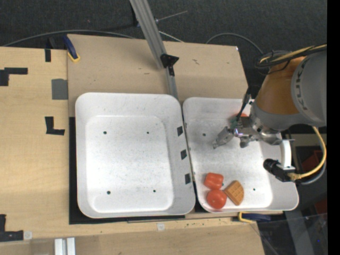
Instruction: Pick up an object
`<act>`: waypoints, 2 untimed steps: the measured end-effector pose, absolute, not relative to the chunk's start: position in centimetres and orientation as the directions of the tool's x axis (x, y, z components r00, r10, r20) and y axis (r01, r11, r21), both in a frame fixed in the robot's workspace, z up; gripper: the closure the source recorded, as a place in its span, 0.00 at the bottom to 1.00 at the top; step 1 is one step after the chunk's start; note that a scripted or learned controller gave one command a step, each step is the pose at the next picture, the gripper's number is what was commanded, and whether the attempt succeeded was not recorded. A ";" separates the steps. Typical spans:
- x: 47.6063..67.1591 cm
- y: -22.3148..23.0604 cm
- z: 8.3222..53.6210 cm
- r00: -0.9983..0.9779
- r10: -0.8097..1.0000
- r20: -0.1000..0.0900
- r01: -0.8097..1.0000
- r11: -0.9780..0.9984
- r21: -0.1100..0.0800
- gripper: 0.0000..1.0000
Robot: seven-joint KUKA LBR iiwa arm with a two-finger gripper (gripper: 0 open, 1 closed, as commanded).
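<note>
Three small objects lie at the near end of the right bin (212, 113): a red pepper-like piece (213, 180), a round red piece (216, 199) just below and touching it, and an orange-brown wedge (234, 192) to their right. My gripper (232, 141) hangs over the middle of the same bin, well above those objects in the view and apart from them. It is open, its fingers spread toward the bin floor with nothing between them. A small red patch (243, 114) shows beside the wrist; I cannot tell what it is.
The left bin (85, 142) sits alongside, sharing a raised divider with clips (183, 153). A slanted metal bar (151, 28) crosses the back of the bench. The arm's orange band (279, 92) and cables (305, 169) overhang the right bin's right edge.
</note>
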State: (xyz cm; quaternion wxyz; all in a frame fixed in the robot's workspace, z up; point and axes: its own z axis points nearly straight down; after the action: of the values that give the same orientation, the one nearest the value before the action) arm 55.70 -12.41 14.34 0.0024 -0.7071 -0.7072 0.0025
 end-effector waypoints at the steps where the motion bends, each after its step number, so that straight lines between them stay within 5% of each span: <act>1: 55.6 -12.3 9.0 -0.001 1.000 0.000 1.000 0.001 -0.005 0.00; 2: 55.6 -12.2 10.2 -0.003 1.000 0.001 1.000 0.003 -0.004 1.00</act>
State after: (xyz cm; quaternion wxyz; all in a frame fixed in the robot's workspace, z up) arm 55.64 -12.24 10.21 0.0017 -0.7062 -0.7080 0.0009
